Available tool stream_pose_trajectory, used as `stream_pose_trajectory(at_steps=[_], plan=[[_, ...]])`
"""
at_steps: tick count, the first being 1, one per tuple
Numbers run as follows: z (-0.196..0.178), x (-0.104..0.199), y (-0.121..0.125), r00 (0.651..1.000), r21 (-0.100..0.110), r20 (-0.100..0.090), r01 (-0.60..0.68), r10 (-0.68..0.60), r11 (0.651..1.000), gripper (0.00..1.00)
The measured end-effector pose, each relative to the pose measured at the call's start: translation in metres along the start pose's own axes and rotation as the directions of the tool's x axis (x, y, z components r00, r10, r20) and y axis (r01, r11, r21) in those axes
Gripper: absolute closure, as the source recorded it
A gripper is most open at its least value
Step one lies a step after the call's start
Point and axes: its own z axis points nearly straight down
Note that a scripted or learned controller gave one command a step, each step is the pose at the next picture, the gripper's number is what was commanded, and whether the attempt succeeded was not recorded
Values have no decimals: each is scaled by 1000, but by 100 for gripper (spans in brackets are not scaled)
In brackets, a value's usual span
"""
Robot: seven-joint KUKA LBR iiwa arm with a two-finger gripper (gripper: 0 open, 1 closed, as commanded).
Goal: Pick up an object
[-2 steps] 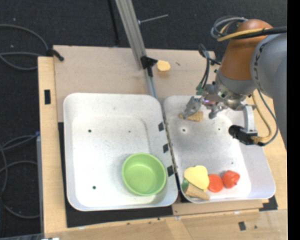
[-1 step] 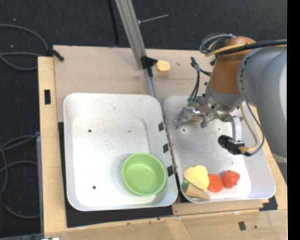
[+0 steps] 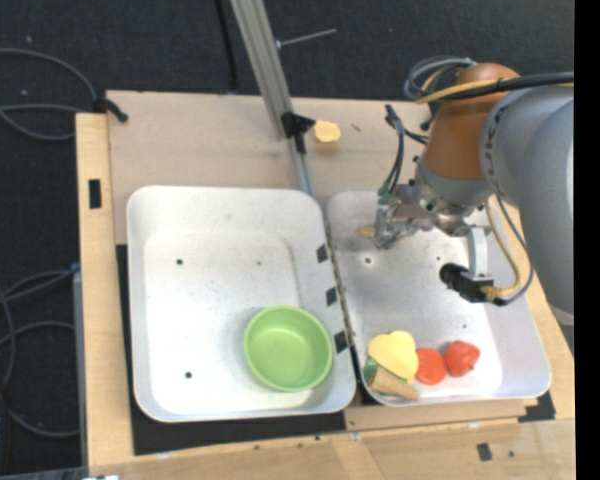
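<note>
The pincer [image 3: 388, 230] hovers low at the far end of the right bin [image 3: 500, 368], grip state impossible to tell, while the yellow piece [image 3: 394, 352] and red pieces [image 3: 461, 357] sit well apart at that bin's near rim.

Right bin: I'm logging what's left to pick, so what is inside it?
In the right bin, near its front edge, lie a yellow piece, a tan piece and two red pieces. The gripper and arm cover part of the bin's back floor.
</note>
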Motion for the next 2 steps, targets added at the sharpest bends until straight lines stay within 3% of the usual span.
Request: stream_pose_trajectory(at_steps=[2], plan=[[-118,-6,-2,1000,-5,1,4,-4,1000,100]])
